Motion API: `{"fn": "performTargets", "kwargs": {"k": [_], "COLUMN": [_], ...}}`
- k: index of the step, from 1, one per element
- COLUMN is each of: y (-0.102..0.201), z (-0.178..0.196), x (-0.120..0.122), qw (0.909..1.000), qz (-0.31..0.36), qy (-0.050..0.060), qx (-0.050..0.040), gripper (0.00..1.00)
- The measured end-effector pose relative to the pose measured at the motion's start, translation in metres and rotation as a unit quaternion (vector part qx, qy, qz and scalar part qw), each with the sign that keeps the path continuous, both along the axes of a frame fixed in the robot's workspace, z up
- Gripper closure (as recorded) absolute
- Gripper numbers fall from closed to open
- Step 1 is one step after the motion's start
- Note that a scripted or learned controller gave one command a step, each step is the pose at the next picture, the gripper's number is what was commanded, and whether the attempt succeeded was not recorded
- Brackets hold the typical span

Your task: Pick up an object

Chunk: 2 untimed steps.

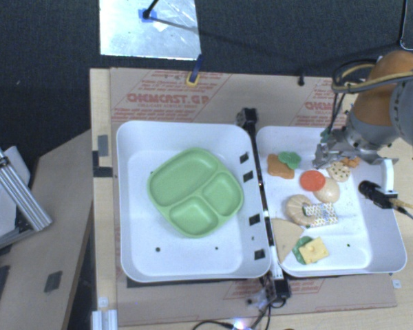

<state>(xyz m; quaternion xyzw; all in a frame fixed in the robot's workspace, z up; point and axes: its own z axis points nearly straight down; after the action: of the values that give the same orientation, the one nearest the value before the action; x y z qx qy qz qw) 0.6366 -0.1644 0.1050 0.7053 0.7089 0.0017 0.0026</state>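
Over the right bin [378, 253] the gripper [325, 155] hangs low at the far end, just above a speckled cookie [339, 171] and beside a red disc [313, 180], likely because the program aims at that crowded patch of toy food; whether it is open or closed I cannot tell. Nothing shows held, so the pick looks not yet done. Left of it, a green divided plate [195, 192] lies alone in the left bin [134, 253], well apart.

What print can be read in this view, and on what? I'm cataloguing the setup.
"CHEMCAST GP": red print on the brown protective sheet under the bins, upper left, faint.
Red print at upper right of that sheet, by the arm: too cut off to read.
Smaller red lines beneath: too blurred.
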Motion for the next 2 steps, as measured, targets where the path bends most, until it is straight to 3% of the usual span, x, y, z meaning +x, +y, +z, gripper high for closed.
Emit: {"fn": "performTargets", "kwargs": {"k": [1, 2], "y": [0.006, 0.004], "z": [0.054, 0.107], "x": [0.011, 0.003], "qw": [1.0000, 1.0000], "qz": [0.001, -0.001], "qy": [-0.001, -0.001], "qx": [-0.0001, -0.0002], "gripper": [1.00, 1.00]}}
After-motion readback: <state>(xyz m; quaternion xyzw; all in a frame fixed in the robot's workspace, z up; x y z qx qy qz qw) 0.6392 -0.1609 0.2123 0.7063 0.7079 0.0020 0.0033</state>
